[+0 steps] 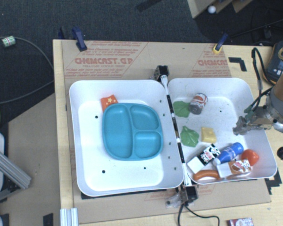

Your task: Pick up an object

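Note:
The right bin (pixel 226 91) holds a small tilted can (pixel 197 103), two green pieces (pixel 181 108) (pixel 189 136), a yellow block (pixel 208 134), a black-and-white item (pixel 208 154), a blue bottle (pixel 229 152), an orange-red item (pixel 250 157), a red-and-white packet (pixel 239 166), a white box (pixel 196 165) and a sausage-like piece (pixel 206 175). My gripper (pixel 242 126) hangs over the right side of this bin, right of the yellow block and above the blue bottle, touching none of them that I can see.
In the left bin (pixel 85 140) lies a blue divided plate (pixel 132 131), with a small red card (pixel 109 101) at its upper left corner. A black divider (pixel 172 121) runs between the bins. Cables (pixel 258 74) hang near the right bin's far right corner.

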`<state>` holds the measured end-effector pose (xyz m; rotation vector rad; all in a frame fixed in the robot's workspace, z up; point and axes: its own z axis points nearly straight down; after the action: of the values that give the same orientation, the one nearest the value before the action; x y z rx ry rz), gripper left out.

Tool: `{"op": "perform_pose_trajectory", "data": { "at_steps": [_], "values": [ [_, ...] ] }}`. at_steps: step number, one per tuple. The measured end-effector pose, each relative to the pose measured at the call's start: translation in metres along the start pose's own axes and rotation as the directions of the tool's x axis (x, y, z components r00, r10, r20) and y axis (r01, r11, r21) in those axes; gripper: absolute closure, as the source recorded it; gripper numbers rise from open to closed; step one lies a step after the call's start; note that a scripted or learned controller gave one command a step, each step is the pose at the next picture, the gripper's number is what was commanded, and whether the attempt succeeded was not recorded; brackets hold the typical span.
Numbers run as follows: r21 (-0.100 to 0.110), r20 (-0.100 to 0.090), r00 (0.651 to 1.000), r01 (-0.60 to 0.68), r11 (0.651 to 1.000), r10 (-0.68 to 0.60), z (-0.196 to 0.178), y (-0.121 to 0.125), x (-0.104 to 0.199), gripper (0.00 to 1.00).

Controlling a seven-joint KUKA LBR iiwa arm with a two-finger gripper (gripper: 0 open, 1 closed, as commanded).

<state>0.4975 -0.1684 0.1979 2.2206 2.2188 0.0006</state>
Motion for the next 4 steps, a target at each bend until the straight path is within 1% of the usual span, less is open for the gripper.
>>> {"op": "perform_pose_trajectory", "data": {
  "at_steps": [1, 2, 3, 4],
  "values": [
    [0.000, 0.000, 1.000, 0.001, 1.000, -0.001, 0.029, 0.049, -0.009, 1.00],
    [0.000, 0.000, 1.000, 0.001, 1.000, -0.001, 0.029, 0.049, -0.009, 0.00],
    [0.004, -0.002, 1.000, 0.002, 1.000, -0.002, 0.082, 0.036, 0.053, 0.00],
    [0.003, -0.002, 1.000, 0.000, 1.000, 0.000, 0.113, 0.034, 0.044, 0.00]
  ]
}}
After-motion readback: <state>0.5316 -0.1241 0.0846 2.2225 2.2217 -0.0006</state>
